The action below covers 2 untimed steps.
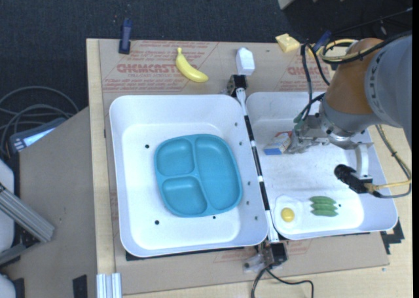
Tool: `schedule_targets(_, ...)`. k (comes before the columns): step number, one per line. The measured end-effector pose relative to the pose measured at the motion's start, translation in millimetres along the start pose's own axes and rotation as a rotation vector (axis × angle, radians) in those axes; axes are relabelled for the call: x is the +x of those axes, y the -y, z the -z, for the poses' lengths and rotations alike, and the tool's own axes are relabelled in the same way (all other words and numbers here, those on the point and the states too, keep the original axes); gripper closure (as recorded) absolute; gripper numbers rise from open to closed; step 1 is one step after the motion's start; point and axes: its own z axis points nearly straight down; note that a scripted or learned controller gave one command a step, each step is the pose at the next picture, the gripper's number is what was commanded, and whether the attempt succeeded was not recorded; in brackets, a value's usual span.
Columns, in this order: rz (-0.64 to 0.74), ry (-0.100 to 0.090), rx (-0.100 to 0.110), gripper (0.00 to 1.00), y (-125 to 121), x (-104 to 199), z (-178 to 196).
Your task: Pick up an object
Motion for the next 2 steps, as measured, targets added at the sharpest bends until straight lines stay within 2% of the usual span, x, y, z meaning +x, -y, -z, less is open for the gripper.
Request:
schedule_targets(1,0.001,0.002,-0.005,1.0,-21,-41,64)
schedule_targets(2,0.002,-0.001,-0.001,1.0,7,-2,57)
